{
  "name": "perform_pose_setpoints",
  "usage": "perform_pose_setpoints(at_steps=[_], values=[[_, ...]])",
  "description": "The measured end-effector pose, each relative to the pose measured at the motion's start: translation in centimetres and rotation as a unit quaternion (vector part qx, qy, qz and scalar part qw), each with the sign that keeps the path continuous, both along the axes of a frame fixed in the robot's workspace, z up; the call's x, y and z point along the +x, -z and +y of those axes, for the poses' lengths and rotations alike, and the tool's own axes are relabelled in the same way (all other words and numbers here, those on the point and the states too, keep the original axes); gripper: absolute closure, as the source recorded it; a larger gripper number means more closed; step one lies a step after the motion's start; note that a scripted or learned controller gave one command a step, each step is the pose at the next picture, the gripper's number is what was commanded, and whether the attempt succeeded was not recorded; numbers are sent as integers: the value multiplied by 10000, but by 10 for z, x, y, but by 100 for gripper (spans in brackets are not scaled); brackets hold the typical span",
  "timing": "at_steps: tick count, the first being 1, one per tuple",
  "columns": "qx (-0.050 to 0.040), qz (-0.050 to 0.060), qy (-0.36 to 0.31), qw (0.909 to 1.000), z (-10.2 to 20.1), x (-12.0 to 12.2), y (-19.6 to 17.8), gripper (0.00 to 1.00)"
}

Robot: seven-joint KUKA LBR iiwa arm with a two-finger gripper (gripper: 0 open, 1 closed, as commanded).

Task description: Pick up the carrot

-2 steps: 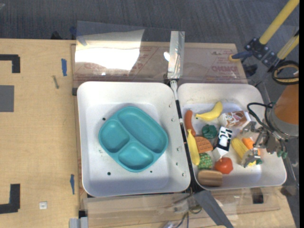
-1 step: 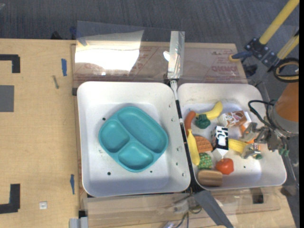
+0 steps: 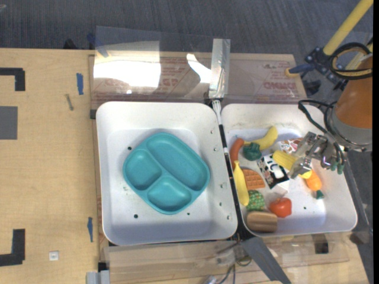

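Gripper point(image 3: 309, 157) hovers just left of the carrot point(image 3: 313, 182); can't tell its state. I'd shift slightly toward the carrot, drop straight, avoid the tomato point(image 3: 281, 206).

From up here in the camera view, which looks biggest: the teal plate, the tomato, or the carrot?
1. teal divided plate, by far the largest.
2. tomato and carrot look about alike; the gripper beside the carrot makes ranking unsure.

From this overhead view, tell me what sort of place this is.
Likely a robot lab test bench: two white bins on plywood, toy food such as a carrot, and a teal divided plate.
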State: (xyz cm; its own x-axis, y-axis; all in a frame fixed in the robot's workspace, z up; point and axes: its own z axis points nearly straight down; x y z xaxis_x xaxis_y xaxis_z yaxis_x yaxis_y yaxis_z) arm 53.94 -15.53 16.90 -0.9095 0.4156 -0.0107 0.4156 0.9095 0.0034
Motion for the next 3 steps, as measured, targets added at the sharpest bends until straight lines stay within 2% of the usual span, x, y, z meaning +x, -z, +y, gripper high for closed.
perform_pose_setpoints(at_steps=[1, 2, 3], values=[[19, 69, -1415, 9899, -67, -25, 73, 100], [-25, -28, -1372, 9905, -15, -4, -30, 100], [-22, 18, -2090, 9779, -61, -21, 81, 100]])
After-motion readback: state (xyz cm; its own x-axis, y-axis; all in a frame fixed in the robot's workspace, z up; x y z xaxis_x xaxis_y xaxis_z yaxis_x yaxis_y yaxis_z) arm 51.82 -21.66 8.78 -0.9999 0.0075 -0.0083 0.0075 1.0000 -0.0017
